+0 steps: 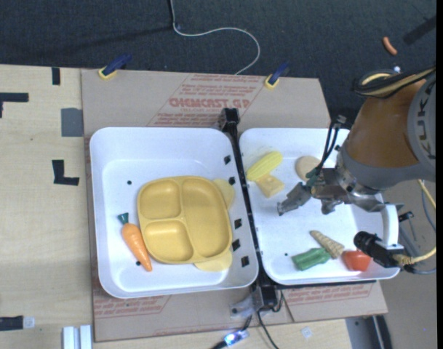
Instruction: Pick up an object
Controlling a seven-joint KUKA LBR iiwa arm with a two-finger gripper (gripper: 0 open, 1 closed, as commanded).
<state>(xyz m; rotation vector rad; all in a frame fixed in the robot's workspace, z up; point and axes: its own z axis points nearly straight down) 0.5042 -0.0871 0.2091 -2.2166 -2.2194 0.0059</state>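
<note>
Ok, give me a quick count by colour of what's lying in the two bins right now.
Yellow: 3 (divided tray, corn, block)
Orange: 1 (carrot)
Green: 1 (piece)
Tan: 2 (cone, round piece)
Red: 1 (piece)
Total: 8

White bins (105, 195) smooth glossy plastic; yellow tray (183, 219) matt plastic; board beneath (206, 100) matt cardboard.

- Cardboard sheet (206, 100) under the bins: red print, upside-down from this view; biggest line looks like "CHEMCAST GP", not sure. Smaller lines above and below it too blurred to read.
- Arm (396, 133): dark letters "KU" at right edge of orange band, rest cut off.
</note>
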